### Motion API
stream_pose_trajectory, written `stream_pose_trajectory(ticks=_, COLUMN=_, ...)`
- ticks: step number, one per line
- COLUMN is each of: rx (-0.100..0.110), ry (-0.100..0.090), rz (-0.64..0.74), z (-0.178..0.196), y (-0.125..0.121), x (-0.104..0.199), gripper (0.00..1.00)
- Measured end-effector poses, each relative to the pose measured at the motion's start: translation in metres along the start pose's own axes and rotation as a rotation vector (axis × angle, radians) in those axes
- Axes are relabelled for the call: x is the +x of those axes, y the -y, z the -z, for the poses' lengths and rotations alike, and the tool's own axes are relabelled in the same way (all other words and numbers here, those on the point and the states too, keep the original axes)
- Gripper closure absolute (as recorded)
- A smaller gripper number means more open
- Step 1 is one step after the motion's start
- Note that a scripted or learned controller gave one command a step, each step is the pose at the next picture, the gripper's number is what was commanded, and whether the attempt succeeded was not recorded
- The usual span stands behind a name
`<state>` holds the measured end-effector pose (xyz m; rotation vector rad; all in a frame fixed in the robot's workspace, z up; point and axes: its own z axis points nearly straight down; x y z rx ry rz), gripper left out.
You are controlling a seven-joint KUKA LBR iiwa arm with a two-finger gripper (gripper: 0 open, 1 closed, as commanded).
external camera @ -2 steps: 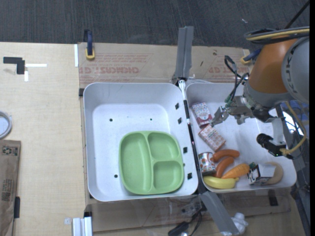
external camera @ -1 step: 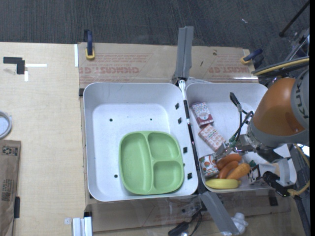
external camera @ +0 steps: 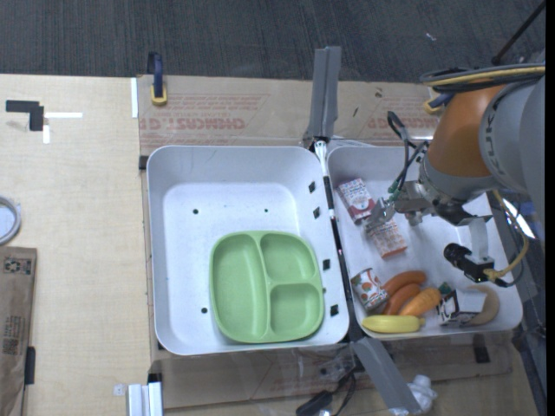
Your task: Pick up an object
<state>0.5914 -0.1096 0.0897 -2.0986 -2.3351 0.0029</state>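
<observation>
Nothing is lifted yet: the gripper (external camera: 381, 217) hangs low over a small carton (external camera: 389, 238) in the right bin (external camera: 512, 306), its grasp impossible to tell.

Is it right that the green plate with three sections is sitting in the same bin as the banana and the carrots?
Not quite. The camera view shows the green plate with three sections alone in the left bin. The banana and the carrots lie in the right bin, near its front edge, where the robot's hand is reaching.
</observation>
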Motion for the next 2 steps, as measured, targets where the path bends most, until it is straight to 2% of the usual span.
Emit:
stream_pose_trajectory(ticks=1, rx=0.002, ry=-0.001, rz=-0.002, z=0.006, y=0.0, x=-0.001, gripper=1.0)
stream_pose_trajectory(ticks=2, rx=0.0, ry=0.002, rz=-0.026, z=0.1, y=-0.061, x=0.015, gripper=1.0)
